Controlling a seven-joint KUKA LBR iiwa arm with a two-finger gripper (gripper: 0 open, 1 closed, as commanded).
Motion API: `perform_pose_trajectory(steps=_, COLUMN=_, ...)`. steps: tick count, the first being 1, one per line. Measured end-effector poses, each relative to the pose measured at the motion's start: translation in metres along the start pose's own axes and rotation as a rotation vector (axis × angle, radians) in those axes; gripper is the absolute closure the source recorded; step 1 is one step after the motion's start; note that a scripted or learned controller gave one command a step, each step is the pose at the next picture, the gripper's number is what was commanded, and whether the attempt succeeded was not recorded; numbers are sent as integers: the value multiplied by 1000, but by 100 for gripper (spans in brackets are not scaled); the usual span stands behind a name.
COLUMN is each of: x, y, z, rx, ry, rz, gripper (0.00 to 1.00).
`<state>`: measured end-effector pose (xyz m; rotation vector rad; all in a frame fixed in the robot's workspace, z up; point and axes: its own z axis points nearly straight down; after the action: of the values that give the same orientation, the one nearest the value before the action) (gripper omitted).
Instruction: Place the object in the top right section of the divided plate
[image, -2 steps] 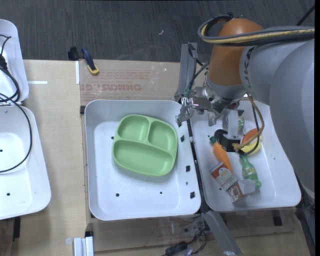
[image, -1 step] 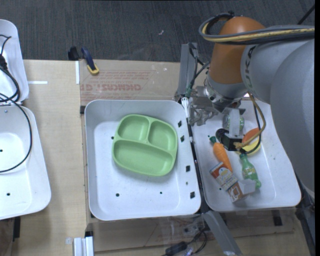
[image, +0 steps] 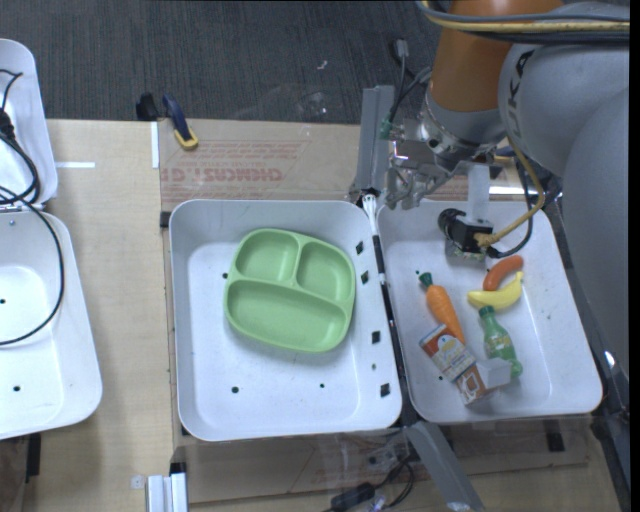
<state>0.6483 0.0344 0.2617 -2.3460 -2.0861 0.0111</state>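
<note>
From my feed I can't tell the gripper (image: 408, 188) state or any hold; toys like the carrot (image: 441, 306) crowd just below it, plate (image: 291, 291) lower-left, so a grab may snag the banana (image: 499, 293).

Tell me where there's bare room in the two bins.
Left white bin: open floor around the green divided plate, widest along the near wall. Right white bin: toys crowd the middle, from orange carrot to green bottle; its near left corner is bare.

Grey arm (image: 560, 120) (orange-banded) hangs claw (image: 405, 190) downward.
</note>
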Motion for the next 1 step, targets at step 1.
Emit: perform_pose_trajectory(steps=1, x=36, y=-61, z=50, rx=3, ry=0, rz=-313, gripper=100)
